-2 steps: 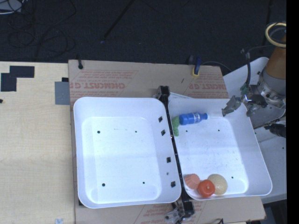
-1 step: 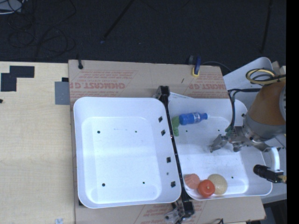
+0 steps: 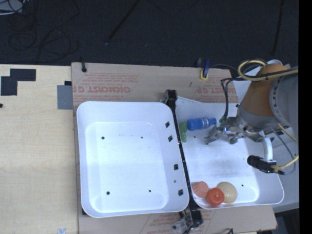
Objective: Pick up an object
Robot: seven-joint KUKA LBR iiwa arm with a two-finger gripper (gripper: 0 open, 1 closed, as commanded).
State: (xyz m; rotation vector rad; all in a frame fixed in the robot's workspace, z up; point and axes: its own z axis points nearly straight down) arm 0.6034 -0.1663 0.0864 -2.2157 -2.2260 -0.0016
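You're in a robotics lab: white bins (image 3: 127,112) on cardboard (image 3: 122,84), loose cables (image 3: 19,1) (upper left).

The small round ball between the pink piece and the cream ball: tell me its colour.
The small round ball is red-orange, seen plainly in the camera view, low in the right white bin.

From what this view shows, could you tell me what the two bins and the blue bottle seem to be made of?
Bins: probably plastic, smooth white with a soft sheen and rounded moulded corners. Blue bottle: likely plastic too, uniformly blue and faintly glossy; too small to be sure.
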